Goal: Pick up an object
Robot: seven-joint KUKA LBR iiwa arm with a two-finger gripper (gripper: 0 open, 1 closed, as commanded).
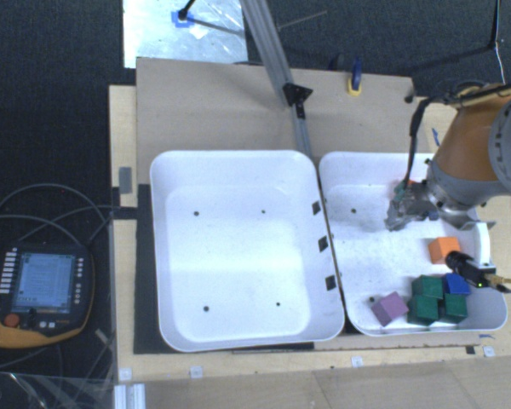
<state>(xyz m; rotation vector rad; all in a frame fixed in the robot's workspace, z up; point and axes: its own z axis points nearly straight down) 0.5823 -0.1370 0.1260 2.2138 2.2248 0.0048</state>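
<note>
- While the end effector (398, 214) is lowered into the right bin (358, 173), its state cannot be told.
- Counted there: one orange block (444, 249), one blue block (456, 284), one purple block (390, 308), two green blocks (426, 299).

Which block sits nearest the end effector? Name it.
The orange block. It lies just below and right of the end effector, apart from the green, blue and purple blocks clustered in the bin's lower corner.

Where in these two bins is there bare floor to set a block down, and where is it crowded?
The left bin floor is bare wall to wall. In the right bin, the left half is free; blocks crowd its lower-right corner: purple, green, blue, orange. The gripper hovers mid-bin.
</note>
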